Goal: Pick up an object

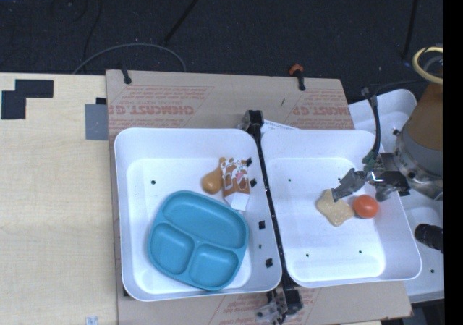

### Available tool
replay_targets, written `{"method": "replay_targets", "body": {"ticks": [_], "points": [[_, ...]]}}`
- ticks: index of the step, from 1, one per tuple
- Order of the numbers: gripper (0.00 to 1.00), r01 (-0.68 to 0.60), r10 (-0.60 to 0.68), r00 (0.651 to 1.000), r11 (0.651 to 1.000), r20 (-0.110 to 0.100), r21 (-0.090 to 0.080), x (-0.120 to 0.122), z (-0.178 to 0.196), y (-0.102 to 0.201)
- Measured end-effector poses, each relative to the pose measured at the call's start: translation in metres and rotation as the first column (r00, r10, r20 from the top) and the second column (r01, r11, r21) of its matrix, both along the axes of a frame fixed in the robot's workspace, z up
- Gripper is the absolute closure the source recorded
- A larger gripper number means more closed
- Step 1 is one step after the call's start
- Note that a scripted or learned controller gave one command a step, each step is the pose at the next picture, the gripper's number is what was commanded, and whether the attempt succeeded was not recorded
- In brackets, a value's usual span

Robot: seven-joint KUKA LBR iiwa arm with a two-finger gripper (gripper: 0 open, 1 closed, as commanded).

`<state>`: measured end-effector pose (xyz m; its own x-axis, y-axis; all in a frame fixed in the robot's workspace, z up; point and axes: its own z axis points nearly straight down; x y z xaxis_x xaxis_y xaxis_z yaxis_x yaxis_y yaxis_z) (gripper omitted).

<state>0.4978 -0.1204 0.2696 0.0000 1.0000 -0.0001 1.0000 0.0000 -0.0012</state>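
In the right bin (340, 262) lie a tan, toast-shaped piece (333, 210) and a small orange-red ball (366, 206), side by side near the bin's right middle. My gripper (366, 187) hangs just over them, reaching in from the right. It stands open, one dark finger (346, 185) over the tan piece's upper edge and the other off to the right of the ball. Nothing sits between the fingers. The left bin (134, 171) holds a blue divided plate (197, 239), a small brown-orange item (212, 182) and a red-and-white patterned box (235, 176).
The bins meet at a black divider (262, 193) with clips. Cardboard (217, 103) lies under both bins. The grey and orange arm (427, 128) and its cables take up the right side. A light wooden bench top (51, 208) spreads to the left.
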Motion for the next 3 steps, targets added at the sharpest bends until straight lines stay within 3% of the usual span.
{"method": "replay_targets", "body": {"ticks": [1,3], "points": [[0.00,0.000,0.000,1.000,1.000,-0.009,0.003,0.002,-0.064,0.004],[0.00,0.000,0.000,1.000,1.000,-0.008,0.003,0.003,-0.176,-0.003]]}}
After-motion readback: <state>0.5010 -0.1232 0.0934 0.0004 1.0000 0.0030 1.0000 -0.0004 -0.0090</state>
